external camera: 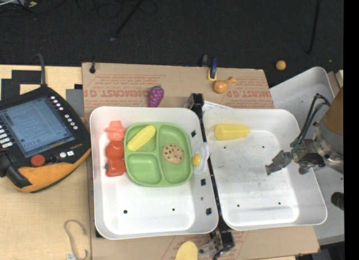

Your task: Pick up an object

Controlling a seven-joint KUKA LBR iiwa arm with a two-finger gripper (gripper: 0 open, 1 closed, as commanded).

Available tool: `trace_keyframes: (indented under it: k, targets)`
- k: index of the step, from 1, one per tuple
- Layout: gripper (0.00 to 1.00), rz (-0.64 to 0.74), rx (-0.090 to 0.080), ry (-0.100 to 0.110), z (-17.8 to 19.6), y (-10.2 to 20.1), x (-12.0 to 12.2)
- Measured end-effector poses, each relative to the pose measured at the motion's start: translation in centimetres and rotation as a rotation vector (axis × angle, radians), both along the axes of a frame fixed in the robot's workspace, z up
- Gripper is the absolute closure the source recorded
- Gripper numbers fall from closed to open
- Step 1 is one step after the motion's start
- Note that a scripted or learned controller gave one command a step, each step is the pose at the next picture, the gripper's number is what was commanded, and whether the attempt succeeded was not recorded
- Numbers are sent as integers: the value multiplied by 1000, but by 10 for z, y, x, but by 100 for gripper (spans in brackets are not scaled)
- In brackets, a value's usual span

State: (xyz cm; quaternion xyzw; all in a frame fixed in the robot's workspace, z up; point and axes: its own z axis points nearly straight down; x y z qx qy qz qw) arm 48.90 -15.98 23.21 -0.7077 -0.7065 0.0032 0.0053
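My gripper (285, 162) hangs open and holds nothing, by the right bin's (255, 217) right edge. The yellow toy block (230, 131) waits near its back edge, so no pick is done yet.

Green tray (147, 173), yellow corn (140, 137), red figure (115, 151), white bins (147, 217)

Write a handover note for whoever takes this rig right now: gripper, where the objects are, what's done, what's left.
Gripper: over the right bin, right side, nothing seen between its fingers.
Right bin: yellow block near the far-left corner, apart from the gripper.
Left bin: green divided plate with corn and cookie; red figure beside the plate's left.
Done: nothing picked.
Left: grasp and lift one object; the yellow block looks nearest.
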Motion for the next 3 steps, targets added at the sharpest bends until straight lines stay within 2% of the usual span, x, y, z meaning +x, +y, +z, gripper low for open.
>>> trace_keyframes:
  k: [1,2,3]
  targets:
    - [0,2,-3,-11,5,0,2]
    - [0,4,0,-5,-41,6,-3]
    - [0,4,1,-4,-103,15,-1]
